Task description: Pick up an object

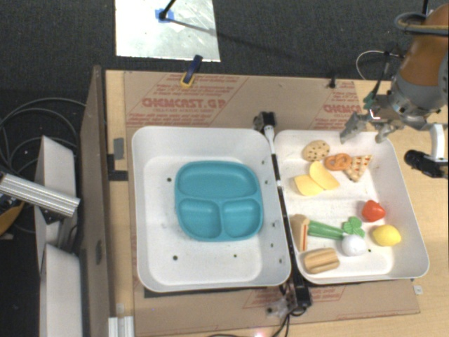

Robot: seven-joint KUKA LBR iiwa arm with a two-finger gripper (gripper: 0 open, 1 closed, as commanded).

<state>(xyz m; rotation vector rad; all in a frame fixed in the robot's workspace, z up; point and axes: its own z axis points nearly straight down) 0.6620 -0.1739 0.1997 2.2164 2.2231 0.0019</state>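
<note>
Gripper sits at about 1 o'clock of the right bin, just past its far rim, two fingers spread apart, released, nothing between them. Arm with orange band comes in from the 3 o'clock side of the frame. Right bin holds all the toy food: cookie at 11 o'clock in the bin, pretzel just beside it toward 3 o'clock, touching a waffle wedge. Two yellow pieces lie just below the cookie, overlapping each other. Red tomato toward 4 o'clock of the bin centre, lemon just below it at 5 o'clock. Green leafy vegetable lies flat near the bin's 6 o'clock area, its leafy end touching a white egg-like piece. Sandwich slice at 7 o'clock, close to the left wall; bread roll at the near rim, 6 o'clock. Left bin holds a blue divided plate, three compartments, roughly centred. Nearest item to the gripper is the waffle wedge, apart from it, toward 6 o'clock of the fingers. Cardboard sheet lies under both bins.
</note>
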